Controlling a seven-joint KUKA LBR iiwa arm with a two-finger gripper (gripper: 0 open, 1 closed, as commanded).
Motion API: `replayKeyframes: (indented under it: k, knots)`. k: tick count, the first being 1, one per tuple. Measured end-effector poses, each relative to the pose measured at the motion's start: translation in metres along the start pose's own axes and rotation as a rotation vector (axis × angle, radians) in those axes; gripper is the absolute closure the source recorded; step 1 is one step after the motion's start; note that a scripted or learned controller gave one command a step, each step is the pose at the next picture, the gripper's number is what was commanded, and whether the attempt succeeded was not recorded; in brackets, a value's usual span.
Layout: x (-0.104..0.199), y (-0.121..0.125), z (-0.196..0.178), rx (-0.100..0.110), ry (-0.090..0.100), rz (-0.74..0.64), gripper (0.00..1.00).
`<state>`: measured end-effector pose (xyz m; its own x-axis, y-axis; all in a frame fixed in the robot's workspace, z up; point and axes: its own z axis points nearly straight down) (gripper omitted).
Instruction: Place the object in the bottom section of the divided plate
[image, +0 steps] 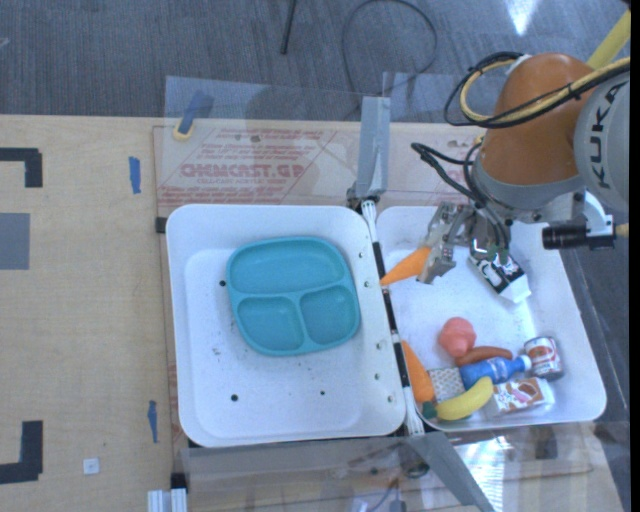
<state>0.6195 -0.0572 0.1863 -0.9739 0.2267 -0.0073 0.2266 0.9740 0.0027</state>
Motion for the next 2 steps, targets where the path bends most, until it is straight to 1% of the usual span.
replayKeyframes:
  k: [1,2]
  knots:
    - [-0.018,0.063,0.0,0.0,-0.001,-0.007,1.0]
    - [-0.006,0.115,-0.006,-0.001,-0.002,-0.252,1.0]
